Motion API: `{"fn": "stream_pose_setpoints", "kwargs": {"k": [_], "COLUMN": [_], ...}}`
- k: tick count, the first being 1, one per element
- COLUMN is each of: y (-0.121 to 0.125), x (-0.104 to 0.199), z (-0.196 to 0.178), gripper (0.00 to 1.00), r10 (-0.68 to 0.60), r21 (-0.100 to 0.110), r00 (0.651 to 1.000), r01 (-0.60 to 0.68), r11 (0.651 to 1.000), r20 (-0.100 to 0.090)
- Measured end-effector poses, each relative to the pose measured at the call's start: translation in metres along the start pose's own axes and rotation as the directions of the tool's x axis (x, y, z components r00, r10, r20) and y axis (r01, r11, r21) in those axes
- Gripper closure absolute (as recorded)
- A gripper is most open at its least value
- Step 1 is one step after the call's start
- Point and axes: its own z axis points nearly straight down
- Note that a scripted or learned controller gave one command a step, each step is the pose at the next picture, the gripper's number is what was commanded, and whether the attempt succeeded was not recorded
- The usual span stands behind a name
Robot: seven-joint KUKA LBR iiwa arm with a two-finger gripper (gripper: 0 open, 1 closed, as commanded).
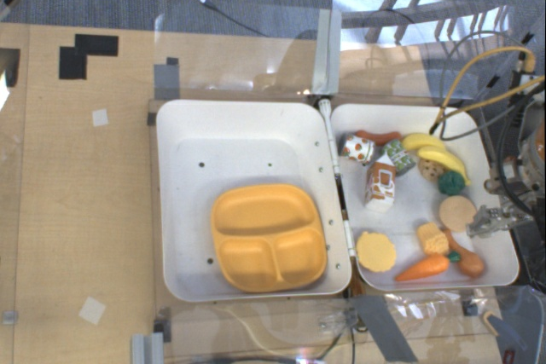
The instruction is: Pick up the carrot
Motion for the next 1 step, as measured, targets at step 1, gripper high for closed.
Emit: {"fn": "stream_pose_setpoints", "kwargs": {"k": [1], "y": [-0.0192], "x": [-0.0185], "z": [-0.0214], "gripper": [1.00], "r10": [-0.436], "r21": [-0.001], "r00": [0.900], "r01": [0.436], "r11": [0.900], "r20": [0.004]}}
